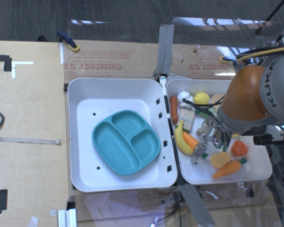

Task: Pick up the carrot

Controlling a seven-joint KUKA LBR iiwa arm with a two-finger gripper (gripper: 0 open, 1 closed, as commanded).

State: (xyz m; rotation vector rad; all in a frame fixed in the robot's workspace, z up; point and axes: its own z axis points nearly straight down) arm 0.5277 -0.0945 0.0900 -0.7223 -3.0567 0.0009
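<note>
Gripper (199,151) sits low beside one carrot (191,140) in the right bin (260,174); I cannot tell its state; nothing lifted yet.

The arm (270,86) is grey, with a broad, rounded orange band (244,96) above the wrist. Dark letters, "KU", run down its grey shell near the frame edge. A black cable loops from the wrist towards the gripper (201,148), a cluster of bare silver metal parts.
</note>
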